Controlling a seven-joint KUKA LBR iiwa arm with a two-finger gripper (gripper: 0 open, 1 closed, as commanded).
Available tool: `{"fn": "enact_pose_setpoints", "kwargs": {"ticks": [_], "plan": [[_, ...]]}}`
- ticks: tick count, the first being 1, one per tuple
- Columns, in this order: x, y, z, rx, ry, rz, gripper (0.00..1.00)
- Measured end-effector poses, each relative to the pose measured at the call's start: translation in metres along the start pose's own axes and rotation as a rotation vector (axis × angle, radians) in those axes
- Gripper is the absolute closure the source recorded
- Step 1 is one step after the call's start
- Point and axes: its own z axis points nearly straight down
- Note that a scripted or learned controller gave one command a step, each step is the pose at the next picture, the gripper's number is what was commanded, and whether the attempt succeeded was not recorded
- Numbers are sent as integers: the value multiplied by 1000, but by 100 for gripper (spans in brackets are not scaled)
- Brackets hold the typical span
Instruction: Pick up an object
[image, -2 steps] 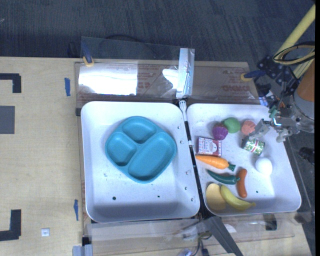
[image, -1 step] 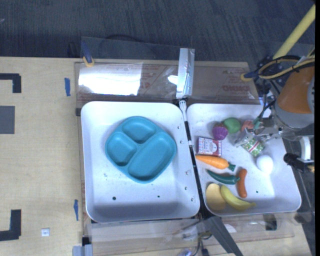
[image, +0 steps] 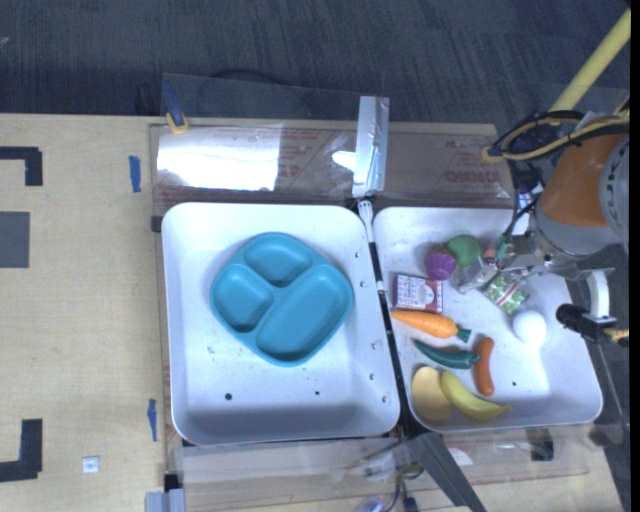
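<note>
We are watching the gripper (image: 500, 268) working low in the right bin (image: 570, 405), its metal fingers crowding a small green-and-white packet (image: 505, 291); we cannot tell how far the fingers are parted, nor whether they are gripping anything. The toys are sitting tight together here: a green ball (image: 463, 249) and a purple one (image: 440, 264) just beside the gripper on the side away from the arm, an egg (image: 529, 327) just below it, and a pink carton (image: 418, 292), carrot (image: 430, 323), green pepper (image: 447, 353), red chili (image: 484, 364) and banana (image: 470, 397) farther off toward the bin's near edge. We are judging the crowding the main hazard: closing fingers may be nudging the round pieces aside, and the smooth egg may be rolling clear. A thin packet may also be slipping flat against the glossy white floor. In the far bin (image: 190, 390), a blue divided plate (image: 282, 297) is lying well apart. Both bins are resting on a pale wooden tabletop (image: 70, 330), with dark carpet beyond.
</note>
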Motion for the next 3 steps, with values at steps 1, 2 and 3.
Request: {"fn": "enact_pose_setpoints", "kwargs": {"ticks": [1,2,3], "plan": [[0,-52,-1,-2,0,-68,0],[-14,1,-1,-3,15,119,0],[4,-32,-1,-3,0,51,0]]}}
